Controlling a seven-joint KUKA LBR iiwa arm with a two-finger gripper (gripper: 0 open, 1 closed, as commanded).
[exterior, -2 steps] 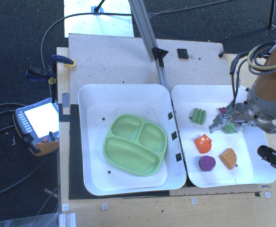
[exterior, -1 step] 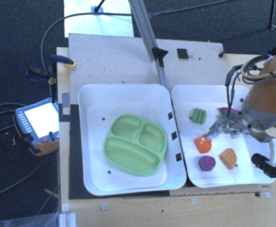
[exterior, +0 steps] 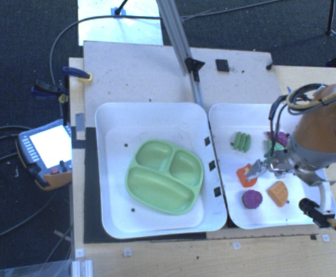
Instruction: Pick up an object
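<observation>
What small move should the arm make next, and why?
Probably a short descent onto the red-orange piece. The gripper sits right beside it in the right bin, nearer to it than to the purple piece or the orange piece.

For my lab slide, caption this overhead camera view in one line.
KUKA arm's end effector poised over the right bin by an orange toy; a green divided plate sits in the left bin.
</observation>
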